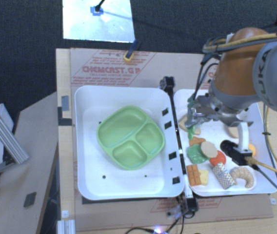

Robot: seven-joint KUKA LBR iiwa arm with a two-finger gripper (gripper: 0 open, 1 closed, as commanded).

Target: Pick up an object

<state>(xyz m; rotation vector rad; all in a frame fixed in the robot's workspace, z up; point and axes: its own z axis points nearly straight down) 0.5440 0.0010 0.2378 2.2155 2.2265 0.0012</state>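
You see the gripper [193, 122] low over the right bin [260, 186], whether spread or closed I cannot tell, just above the toy food [207, 152] heaped there, green tray [130, 137] apart.

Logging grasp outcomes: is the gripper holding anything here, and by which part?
Cannot tell. The gripper is low over the right bin among the toy food; no object is visibly between its fingers.
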